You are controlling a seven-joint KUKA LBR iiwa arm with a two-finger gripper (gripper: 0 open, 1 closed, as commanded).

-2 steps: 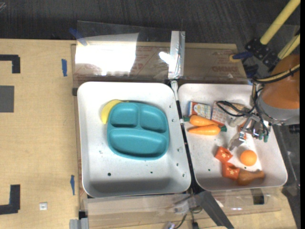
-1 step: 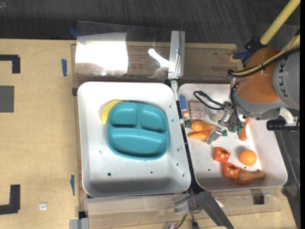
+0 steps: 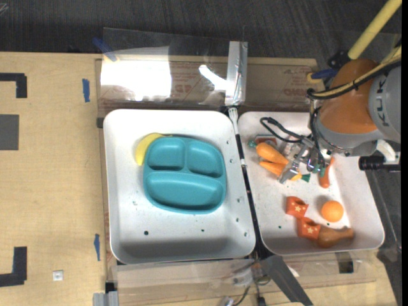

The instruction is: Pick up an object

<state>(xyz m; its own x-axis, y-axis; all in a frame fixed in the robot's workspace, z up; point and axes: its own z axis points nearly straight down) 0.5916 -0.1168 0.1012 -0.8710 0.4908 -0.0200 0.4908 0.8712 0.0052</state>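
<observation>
One camera is fixed above the bench (image 3: 44,171) and looks down at a slant; the left bin (image 3: 121,234) sits near the middle of the view, the right bin (image 3: 363,234) beside it toward the right edge; the arm (image 3: 357,107) enters over the right bin; both bins fit whole, seen from moderate height.

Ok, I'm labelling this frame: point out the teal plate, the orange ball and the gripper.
Teal plate (image 3: 185,174), camera view, the middle ridge.
Orange ball (image 3: 331,211), camera view, its top.
Gripper (image 3: 295,169), camera view, between its fingertips.
</observation>
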